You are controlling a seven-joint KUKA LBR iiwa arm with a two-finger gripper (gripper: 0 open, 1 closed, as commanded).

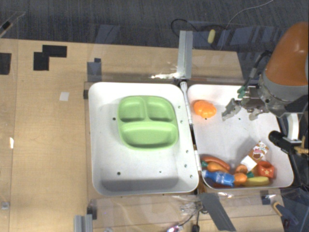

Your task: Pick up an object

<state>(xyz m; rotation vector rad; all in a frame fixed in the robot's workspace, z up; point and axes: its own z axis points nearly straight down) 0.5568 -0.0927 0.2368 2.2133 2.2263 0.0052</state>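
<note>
Down at the frame's bottom right sits a toy pile [236,170]; higher up, the gripper [232,108] hangs released, empty, near a light, smooth, rounded orange toy [204,108], best pinched across its middle.

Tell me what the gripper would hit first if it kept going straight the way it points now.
The gripper points toward the view's left, at the round orange toy fruit near the right white bin's far left corner. That fruit looks first in line, though one slanted view leaves the gripper's height uncertain.
</note>
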